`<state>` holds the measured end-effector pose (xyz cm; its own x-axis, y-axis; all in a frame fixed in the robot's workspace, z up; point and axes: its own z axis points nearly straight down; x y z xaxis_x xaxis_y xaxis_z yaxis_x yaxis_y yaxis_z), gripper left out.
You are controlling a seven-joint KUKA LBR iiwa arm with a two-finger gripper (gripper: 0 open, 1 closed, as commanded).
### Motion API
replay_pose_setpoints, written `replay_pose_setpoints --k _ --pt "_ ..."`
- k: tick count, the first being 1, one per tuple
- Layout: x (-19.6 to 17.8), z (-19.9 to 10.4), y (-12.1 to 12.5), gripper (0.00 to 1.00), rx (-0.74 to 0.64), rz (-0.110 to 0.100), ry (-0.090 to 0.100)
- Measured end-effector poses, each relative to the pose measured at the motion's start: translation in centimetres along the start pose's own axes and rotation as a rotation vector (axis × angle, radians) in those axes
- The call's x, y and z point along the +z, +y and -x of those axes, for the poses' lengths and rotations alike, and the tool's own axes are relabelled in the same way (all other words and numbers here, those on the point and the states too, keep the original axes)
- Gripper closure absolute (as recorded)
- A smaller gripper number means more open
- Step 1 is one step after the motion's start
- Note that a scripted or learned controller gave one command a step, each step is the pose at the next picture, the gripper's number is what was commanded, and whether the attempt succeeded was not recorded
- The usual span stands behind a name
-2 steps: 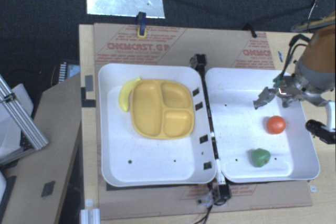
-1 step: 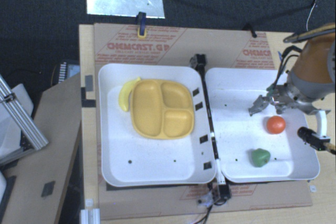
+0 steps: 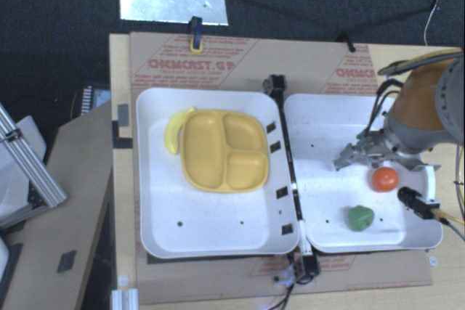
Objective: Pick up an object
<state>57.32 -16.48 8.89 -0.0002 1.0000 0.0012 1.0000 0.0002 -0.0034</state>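
Note:
A red-orange ball (image 3: 385,178) lies in the right bin (image 3: 320,127) near its right wall. A green lump (image 3: 359,217) rests near that bin's front edge. My gripper (image 3: 372,158) hangs low in the right bin, just above and left of the red ball and close to it. The grey arm with its orange band (image 3: 425,99) reaches in from the right. Nothing can be seen held by the gripper.
The left bin (image 3: 156,221) holds a yellow divided plate (image 3: 221,150) with a yellow banana-like piece (image 3: 172,131) tucked at its left edge. A black clip-lined divider (image 3: 285,156) separates the bins. A cardboard sheet (image 3: 240,58) lies under both.

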Motion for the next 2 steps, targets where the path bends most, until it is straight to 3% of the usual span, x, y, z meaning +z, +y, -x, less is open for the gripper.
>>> replay_pose_setpoints --k 1,2 --pt "-1.4 0.1 0.2 1.00 0.001 0.007 -0.003" --pt "-7.4 1.0 0.1 1.00 0.002 0.011 -0.004"
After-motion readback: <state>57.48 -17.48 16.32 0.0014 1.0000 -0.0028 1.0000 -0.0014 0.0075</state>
